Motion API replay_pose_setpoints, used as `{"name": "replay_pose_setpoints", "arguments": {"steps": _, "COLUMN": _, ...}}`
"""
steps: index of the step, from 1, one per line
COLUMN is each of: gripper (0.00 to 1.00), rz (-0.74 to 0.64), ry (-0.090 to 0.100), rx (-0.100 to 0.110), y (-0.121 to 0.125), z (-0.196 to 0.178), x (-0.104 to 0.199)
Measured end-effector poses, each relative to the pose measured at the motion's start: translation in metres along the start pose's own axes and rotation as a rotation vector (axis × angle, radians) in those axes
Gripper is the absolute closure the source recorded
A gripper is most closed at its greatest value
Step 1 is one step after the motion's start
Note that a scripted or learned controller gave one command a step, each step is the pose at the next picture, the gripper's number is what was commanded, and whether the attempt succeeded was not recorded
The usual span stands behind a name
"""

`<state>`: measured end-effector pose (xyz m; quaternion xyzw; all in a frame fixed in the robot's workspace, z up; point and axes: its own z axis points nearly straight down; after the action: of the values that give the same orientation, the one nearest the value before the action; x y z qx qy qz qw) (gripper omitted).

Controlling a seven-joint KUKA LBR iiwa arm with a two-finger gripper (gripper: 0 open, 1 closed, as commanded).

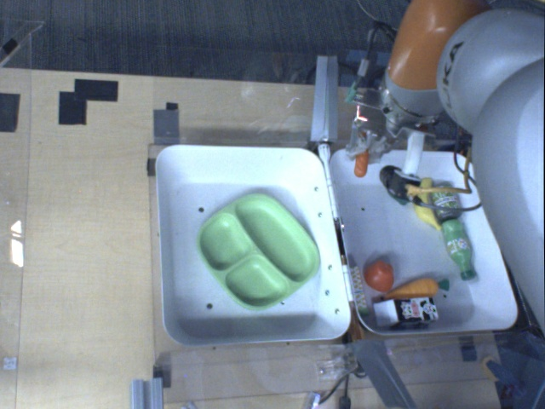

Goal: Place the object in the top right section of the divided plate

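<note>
The green divided plate [258, 248] lies in the left white bin [179, 313], with one long section on its upper right and two smaller ones. My gripper [368, 149] hangs over the far left corner of the right bin [498, 309], beside the wall between the bins. A small orange-red thing [361, 167] sits directly under the gripper's tip. The view does not show whether it is gripped or just lying on the bin floor below.
The right bin also holds a red tomato [380, 273], a carrot [414, 288], a black-and-white carton [415, 311], a green bottle [457, 244] and a yellow piece [426, 215]. The arm's bulk covers the bin's far right side.
</note>
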<state>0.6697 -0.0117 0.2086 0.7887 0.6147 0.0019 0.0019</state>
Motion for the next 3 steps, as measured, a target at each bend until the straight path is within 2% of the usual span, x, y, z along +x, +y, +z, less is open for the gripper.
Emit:
{"name": "replay_pose_setpoints", "arguments": {"steps": 1, "gripper": 1.00, "rz": -0.073, "ry": 0.002, "rx": 0.002, "y": -0.053, "z": -0.015, "x": 0.093}}
{"name": "replay_pose_setpoints", "arguments": {"steps": 2, "gripper": 1.00, "rz": -0.366, "ry": 0.003, "rx": 0.002, "y": -0.110, "z": -0.023, "x": 0.143}}
{"name": "replay_pose_setpoints", "arguments": {"steps": 3, "gripper": 1.00, "rz": -0.549, "ry": 0.003, "rx": 0.002, "y": -0.165, "z": -0.001, "x": 0.188}}
